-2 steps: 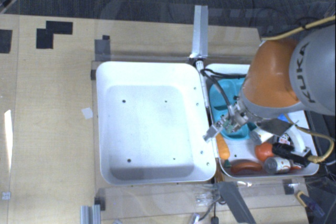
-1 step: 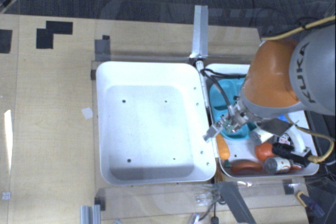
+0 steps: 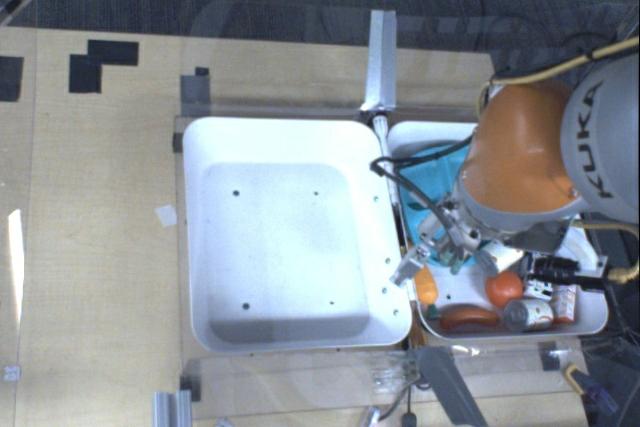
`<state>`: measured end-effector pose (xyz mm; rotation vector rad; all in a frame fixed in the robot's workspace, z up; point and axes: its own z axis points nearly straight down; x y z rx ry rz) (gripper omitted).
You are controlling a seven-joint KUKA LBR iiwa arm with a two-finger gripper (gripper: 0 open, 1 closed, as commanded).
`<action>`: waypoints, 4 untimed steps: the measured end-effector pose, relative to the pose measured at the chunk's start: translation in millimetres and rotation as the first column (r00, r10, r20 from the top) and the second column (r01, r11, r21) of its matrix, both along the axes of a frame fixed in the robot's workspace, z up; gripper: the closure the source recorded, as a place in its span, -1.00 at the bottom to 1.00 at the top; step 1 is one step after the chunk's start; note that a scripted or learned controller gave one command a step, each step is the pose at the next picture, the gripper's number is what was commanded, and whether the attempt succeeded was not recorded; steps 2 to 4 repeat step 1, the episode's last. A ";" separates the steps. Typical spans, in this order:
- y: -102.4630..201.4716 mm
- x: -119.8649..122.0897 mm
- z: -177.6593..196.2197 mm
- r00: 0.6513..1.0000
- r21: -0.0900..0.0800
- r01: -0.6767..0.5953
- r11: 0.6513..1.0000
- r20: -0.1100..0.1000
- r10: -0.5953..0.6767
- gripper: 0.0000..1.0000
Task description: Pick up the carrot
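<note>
Risk of a missed or spoiled grasp in the crowded corner

Carrot (image 3: 427,287) lies in the right bin (image 3: 592,317), at its near left corner, just beside the wall that divides it from the left bin (image 3: 290,235). From where I stand, the hand (image 3: 432,253) hangs just above it, with the grey and orange arm (image 3: 525,160) covering much of the bin behind. Whether the hand is open or closed, I cannot tell; the parts at its tip are too small and mixed with cables. I do not see the carrot between them.

Several things could go wrong, in my judgement. The carrot is so near to the bin wall that one side of the hand may land on the rim or the wall and not beside the carrot, and then the grip closes on nothing. A dark red vegetable (image 3: 468,317) lies just beside the carrot, and a tomato (image 3: 505,288) and a small can (image 3: 528,314) are near; the hand could catch or push one of them. The carrot looks short and rounded, so it may roll or slip out. The blue cloth (image 3: 432,167) behind could also be dragged by the arm.
</note>
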<state>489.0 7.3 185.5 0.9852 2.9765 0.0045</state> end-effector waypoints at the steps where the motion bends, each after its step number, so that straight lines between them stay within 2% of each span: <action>1: -39.0 -0.7 -0.1 0.956 0.001 0.292 0.956 0.000 -0.292 -1.00; 4: -39.0 -0.7 -0.1 0.956 0.001 0.292 0.956 0.000 -0.292 -1.00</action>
